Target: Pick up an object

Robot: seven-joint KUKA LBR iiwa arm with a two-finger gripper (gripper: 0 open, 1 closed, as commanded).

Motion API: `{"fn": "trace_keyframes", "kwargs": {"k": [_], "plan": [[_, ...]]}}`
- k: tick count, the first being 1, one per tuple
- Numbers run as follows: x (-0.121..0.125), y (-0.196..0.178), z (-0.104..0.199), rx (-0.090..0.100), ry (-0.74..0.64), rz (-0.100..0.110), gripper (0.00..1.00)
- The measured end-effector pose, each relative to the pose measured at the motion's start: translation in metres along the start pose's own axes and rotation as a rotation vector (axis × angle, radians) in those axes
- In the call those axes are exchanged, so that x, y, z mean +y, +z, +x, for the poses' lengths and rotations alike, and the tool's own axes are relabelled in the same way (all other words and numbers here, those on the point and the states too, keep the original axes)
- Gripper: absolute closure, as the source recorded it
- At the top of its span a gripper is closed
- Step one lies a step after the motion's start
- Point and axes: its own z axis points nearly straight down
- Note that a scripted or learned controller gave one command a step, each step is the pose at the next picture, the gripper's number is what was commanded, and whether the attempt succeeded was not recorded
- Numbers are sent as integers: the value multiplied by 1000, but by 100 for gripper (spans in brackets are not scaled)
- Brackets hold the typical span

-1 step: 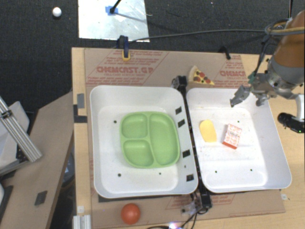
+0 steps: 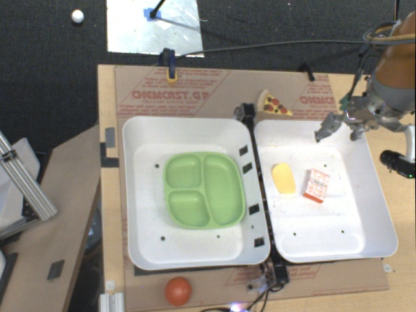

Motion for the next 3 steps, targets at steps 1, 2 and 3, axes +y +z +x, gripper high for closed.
{"fn": "trace_keyframes", "kwargs": {"k": [1,2,3], "plan": [[3,41,-1,0,1,2,0],[-1,84,3,0,2,1,0],[-1,124,3,0,2,1,0]]}}
